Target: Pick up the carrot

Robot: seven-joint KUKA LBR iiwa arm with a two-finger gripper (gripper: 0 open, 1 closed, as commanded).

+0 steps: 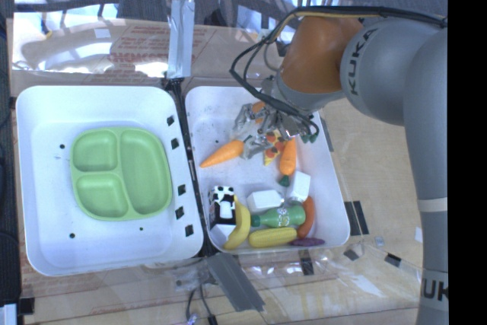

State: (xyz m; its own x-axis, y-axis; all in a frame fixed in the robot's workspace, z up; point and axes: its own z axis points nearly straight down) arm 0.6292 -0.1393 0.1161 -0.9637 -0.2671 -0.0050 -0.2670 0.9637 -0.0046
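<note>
An orange carrot [223, 154] lies at a slant on the floor of the right bin [199, 122], its tip toward the left wall. A second, shorter carrot [288, 157] with a green stub lies just right of it, pointing toward the front. My gripper [264, 135] hangs low over the bin between the two carrots, right at the thick end of the left one. The wrist and cables hide its tips and part of a small orange-and-yellow item under it.
The front of the right bin holds a black-and-white cow toy [222, 203], a banana [240, 225], a green bottle [280, 217], a yellow piece [272, 237] and white blocks [264, 199]. A green divided plate [122, 173] sits in the left bin [38, 125].
</note>
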